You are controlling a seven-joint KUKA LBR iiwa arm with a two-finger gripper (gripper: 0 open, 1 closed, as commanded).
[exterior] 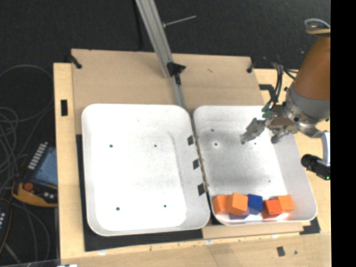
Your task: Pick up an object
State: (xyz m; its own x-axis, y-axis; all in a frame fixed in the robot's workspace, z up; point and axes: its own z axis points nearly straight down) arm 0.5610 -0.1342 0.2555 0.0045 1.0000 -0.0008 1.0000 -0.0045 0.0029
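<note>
the pincer (260, 132) is hanging spread and empty over the right bin (245, 171), so it is needing to descend squarely over one orange block (239, 203) by the near wall.

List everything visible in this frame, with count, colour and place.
bins: 2, white, side by side on the bench
orange blocks: about 4, along the right bin's near edge, two each side of the blue one
blue block: 1, between the orange blocks
bench: 1, light wood
metal rail: 1, grey, slanting in from the top
handheld controller: 1, orange-edged, on the floor at left, among cables
arm: 1, orange band, at right
gripper: 1, over the right bin's far half, apart from the blocks
</note>
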